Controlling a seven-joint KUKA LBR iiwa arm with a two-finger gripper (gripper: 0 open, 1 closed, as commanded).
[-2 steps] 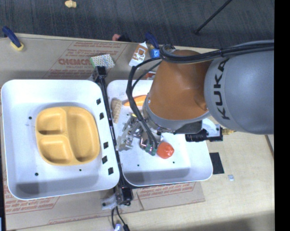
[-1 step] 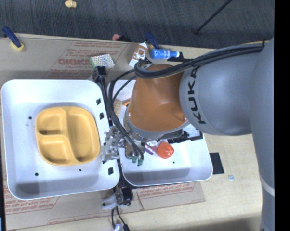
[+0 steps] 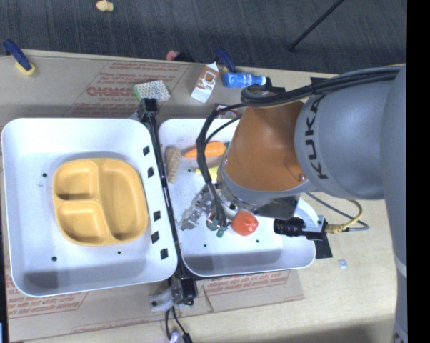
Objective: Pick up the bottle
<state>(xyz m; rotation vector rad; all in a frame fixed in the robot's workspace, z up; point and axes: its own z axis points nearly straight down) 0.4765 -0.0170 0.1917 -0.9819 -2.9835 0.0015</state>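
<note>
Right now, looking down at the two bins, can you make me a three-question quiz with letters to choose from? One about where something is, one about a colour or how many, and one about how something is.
1. Where is the yellow divided plate?
A. in the left bin
B. in the right bin
C. on the floor

2. How many compartments does the plate have?
A. one
B. three
C. six

3. How is the arm placed?
A. parked away from the bench
B. reaching over the left bin
C. reaching down over the right bin

Answers:
1. A, the plate lies flat in the middle of the left bin.
2. B, two small sections on its left and one long section on its right.
3. C, its orange band covers much of the right bin, with a small red toy and an orange carrot beside it.
</note>
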